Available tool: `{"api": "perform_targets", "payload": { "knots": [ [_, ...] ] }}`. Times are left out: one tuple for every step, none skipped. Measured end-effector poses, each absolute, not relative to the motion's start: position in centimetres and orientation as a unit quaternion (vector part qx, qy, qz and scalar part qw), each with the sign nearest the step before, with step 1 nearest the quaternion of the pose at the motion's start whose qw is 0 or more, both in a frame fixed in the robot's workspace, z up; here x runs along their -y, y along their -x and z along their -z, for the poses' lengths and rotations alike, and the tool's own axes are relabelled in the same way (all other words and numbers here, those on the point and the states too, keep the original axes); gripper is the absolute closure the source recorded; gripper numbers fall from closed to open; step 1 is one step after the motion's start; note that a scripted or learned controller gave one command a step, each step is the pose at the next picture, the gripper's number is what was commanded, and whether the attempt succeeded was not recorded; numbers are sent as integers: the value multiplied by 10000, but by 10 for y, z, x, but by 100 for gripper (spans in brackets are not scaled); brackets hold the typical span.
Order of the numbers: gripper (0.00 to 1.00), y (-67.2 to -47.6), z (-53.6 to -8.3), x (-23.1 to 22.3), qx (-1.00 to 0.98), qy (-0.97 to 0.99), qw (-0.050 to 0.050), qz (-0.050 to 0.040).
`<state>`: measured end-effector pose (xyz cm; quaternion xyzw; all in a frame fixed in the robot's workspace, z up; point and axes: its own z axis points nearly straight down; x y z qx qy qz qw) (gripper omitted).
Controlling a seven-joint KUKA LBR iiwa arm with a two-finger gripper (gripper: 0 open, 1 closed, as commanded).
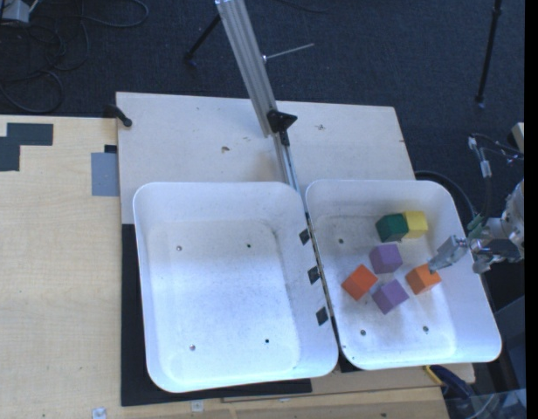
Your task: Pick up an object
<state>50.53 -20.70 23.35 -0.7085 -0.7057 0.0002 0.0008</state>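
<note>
i work in a robotics lab, not a home or shop. my bench (59,260) is pale wood, with a black mat (134,321) and a plain board (199,138) laid on it. two shallow white bins (147,225) sit side by side there. a bare aluminium rail (247,51) leans up from the board, held by a black clamp (279,120). the floor is dark carpet (382,33), with loose black cables (24,33) trailing across it and a thin stand (489,42) near the edge.
</note>
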Motion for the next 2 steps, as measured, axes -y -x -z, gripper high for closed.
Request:
{"api": "perform_targets", "payload": {
  "knots": [
    [0, -540, -115, 175, 7072, 7069, -123, 45],
    [0, -561, -104, 158, 7061, 7081, -27, 3]
  ]
}}
